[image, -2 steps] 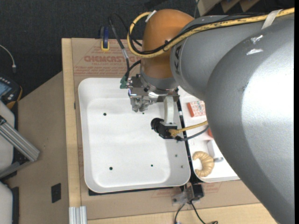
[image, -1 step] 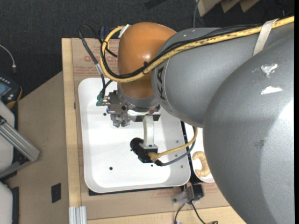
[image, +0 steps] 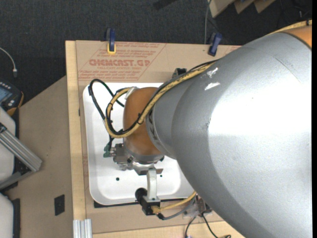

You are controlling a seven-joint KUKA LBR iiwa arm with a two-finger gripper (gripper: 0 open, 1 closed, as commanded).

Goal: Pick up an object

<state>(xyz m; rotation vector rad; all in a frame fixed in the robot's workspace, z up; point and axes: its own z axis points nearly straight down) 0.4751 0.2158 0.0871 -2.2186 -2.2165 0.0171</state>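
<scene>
My arm reaches in from the right and covers most of the view, its orange band (image: 138, 118) over the middle of the left white bin (image: 96, 133). The gripper (image: 131, 161) hangs under the wrist, pointing down into that bin, and its tip is hidden by the wrist. A small green piece (image: 106, 151) peeks out at the wrist's left edge; I cannot tell whether it is a loose object or part of the tool. A tiny dark speck (image: 117, 178) lies on the bin floor just below the gripper.
The bin sits on a brown cardboard sheet (image: 124, 58) held by blue clamps (image: 111, 37) at the far edge. Black and yellow cables (image: 106, 115) loop over the bin's left half. A white bracket and black fitting (image: 148, 195) hang over the bin's near rim.
</scene>
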